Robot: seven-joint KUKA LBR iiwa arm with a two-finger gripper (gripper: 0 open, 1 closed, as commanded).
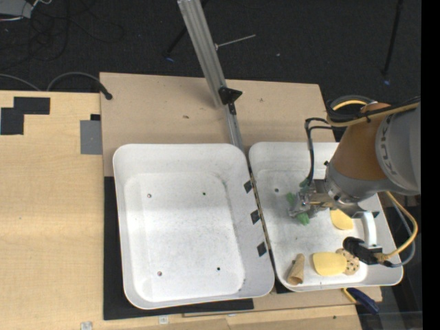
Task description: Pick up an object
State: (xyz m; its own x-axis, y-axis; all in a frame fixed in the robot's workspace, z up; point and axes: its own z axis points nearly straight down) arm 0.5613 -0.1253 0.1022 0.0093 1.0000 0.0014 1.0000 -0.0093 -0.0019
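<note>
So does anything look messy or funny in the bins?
Nothing looks spilled or broken. All the small things sit crowded in the right bin: a brown cone, a yellow piece, another yellow piece and a green thing right at the pincer. The cone lies on its side.
</note>
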